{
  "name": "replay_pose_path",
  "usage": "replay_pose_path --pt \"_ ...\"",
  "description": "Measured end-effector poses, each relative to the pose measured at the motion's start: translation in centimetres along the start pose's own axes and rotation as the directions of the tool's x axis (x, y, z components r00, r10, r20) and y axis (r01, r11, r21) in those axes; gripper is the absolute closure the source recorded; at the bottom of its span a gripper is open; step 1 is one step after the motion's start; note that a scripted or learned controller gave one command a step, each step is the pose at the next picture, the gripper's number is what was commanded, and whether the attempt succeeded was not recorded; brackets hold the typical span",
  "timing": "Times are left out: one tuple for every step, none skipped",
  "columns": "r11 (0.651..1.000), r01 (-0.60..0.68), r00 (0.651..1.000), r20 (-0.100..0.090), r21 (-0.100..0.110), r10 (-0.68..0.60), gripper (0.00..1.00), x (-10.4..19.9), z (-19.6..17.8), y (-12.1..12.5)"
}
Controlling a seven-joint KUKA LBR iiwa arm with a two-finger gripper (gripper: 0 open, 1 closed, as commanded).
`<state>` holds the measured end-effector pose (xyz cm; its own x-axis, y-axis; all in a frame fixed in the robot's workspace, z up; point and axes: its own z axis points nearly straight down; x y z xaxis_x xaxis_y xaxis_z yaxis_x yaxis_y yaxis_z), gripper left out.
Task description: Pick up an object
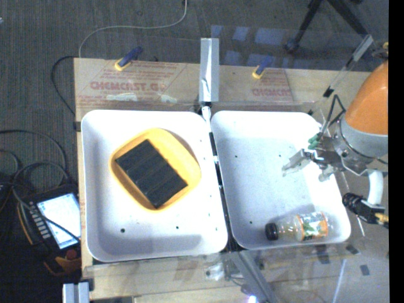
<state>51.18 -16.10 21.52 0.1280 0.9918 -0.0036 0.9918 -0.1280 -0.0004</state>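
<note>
Tool (307,159) open, nothing between the fingers, over the right bin (252,137) near its right edge. Bottle (298,226) lies on its side near that bin's front right corner, apart from the tool. Long axis runs along the front edge, dark cap to camera-left. Looks light, thin clear plastic: slick, round, likely to roll or squash. Best grip across the mid-body, fingers square to the axis

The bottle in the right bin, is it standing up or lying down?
Lying down. The bottle rests on its side along the bin's near edge, black cap pointing left.
</note>
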Motion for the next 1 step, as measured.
replay_pose_path --pt "1.0 0.023 1.0 0.0 0.0 -0.023 0.0 -2.46 -7.09 3.89"
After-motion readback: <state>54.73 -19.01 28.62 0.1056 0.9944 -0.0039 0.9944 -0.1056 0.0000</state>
